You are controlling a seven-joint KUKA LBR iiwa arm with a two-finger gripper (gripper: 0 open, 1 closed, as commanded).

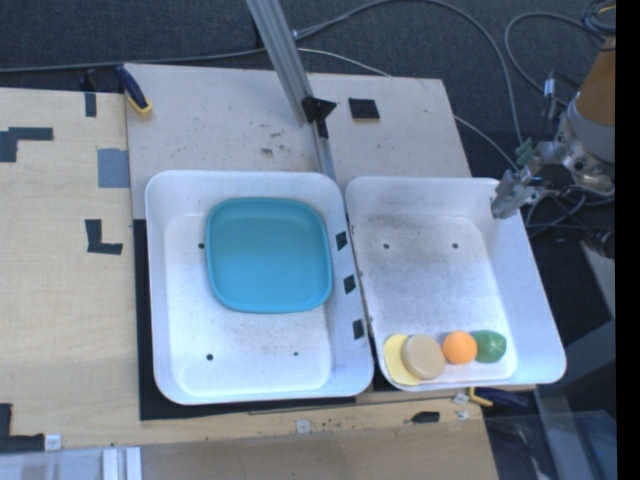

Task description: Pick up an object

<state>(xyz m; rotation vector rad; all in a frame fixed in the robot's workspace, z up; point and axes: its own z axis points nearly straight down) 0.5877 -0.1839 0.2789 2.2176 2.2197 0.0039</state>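
— Where's the target?

— I'd go for the orange ball, in the right bin, between a tan disc and a green ball.

— Handling?

— Looks light, smooth, likely to roll; I'd pinch across its middle. The gripper sits at the bin's far corner; I cannot tell how the jaws stand

I can read no text, label, brand, number or sign anywhere here. The desk carries dark tape patches, but they bear no writing. Both bins, the blue plate and the small things in my right-hand bin are unmarked.
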